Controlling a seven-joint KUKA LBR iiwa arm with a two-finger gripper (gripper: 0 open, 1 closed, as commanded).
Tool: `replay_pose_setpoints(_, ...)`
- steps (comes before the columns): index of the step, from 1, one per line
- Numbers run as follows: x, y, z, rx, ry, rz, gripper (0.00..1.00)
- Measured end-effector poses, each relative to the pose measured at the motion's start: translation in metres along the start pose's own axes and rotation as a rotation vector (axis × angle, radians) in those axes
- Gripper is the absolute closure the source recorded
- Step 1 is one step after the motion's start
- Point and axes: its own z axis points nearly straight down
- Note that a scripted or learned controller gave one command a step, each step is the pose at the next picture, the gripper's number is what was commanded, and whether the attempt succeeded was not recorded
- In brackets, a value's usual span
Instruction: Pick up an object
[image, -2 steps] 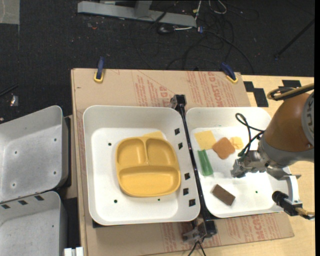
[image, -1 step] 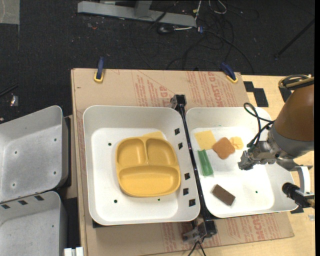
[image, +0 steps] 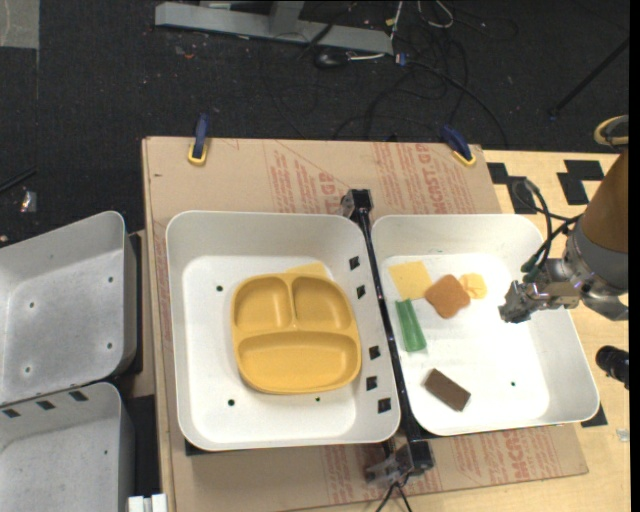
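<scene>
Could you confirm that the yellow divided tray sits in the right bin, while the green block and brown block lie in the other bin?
Not quite: the camera view shows the yellow divided tray in the left bin. The green block and brown block lie in the other, right bin.

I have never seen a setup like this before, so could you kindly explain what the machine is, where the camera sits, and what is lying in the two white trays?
This is one picture from a camera fixed above a bench, looking down at a slant. The grey and orange machine at the right is a robot arm; its gripper, a two-fingered claw, hangs over the right bin. I see nothing between its fingers. That bin holds small items: a flat yellow square, an orange block, a small yellow piece beside it, a green bar and a brown block. The left bin holds a yellow divided plate. The robot's job is to pick up one object.
</scene>
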Motion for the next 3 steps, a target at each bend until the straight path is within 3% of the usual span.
replay_pose_setpoints(1,0.000,0.002,-0.051,0.000,0.000,-0.001,1.00)
replay_pose_setpoints(3,0.104,0.032,-0.031,0.006,0.003,-0.006,1.00)
